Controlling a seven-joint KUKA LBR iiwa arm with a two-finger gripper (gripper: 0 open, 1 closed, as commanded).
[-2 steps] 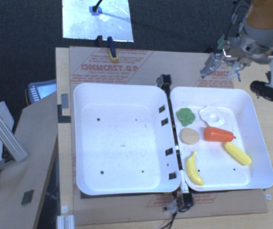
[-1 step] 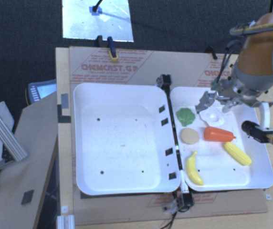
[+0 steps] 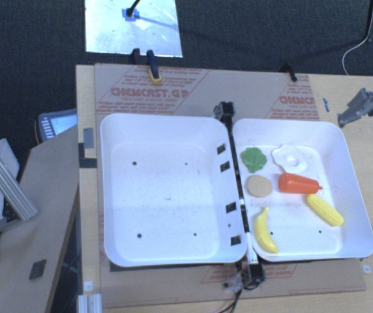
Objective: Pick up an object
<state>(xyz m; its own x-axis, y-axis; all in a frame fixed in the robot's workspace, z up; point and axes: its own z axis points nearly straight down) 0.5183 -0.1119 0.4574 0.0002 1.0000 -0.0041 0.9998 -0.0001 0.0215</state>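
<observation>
The right bin (image 3: 353, 175) holds several toy foods. A green leafy piece (image 3: 253, 158) lies by its left wall, and a white fried egg (image 3: 289, 156) sits beside that. Below them are a tan round biscuit (image 3: 259, 186) and an orange carrot (image 3: 298, 184). A yellow banana (image 3: 265, 230) lies near the front left, and a yellow corn cob (image 3: 325, 210) is at the right. My gripper (image 3: 356, 111) hangs at the far right edge, outside the bin and above its back right corner, with nothing seen in it.
The left bin (image 3: 118, 175) adjoins the right one along a black clipped seam (image 3: 235, 188). A cardboard sheet (image 3: 193, 87) lies under both bins. A shiny metal plate (image 3: 132, 18) lies at the back, and a grey rail (image 3: 4, 181) stands at the left.
</observation>
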